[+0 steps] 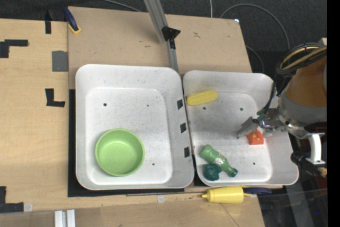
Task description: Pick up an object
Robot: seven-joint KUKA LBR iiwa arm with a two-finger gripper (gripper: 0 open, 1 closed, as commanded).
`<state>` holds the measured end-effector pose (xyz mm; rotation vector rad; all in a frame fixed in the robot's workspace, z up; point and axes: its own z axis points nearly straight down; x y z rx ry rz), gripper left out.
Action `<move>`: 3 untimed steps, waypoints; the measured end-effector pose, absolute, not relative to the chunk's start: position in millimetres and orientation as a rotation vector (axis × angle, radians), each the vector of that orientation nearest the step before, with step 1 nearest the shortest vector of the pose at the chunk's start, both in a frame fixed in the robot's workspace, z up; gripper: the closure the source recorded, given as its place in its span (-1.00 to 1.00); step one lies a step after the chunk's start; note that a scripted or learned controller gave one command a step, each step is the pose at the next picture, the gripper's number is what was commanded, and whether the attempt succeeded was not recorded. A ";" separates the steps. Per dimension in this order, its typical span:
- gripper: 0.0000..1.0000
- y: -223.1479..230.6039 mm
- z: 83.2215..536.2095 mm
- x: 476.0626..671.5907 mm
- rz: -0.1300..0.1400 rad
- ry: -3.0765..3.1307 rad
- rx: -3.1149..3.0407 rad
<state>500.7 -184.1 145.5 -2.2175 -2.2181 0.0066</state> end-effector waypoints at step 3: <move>1.00 -190.3 154.2 505.1 -0.001 -2.224 -2.222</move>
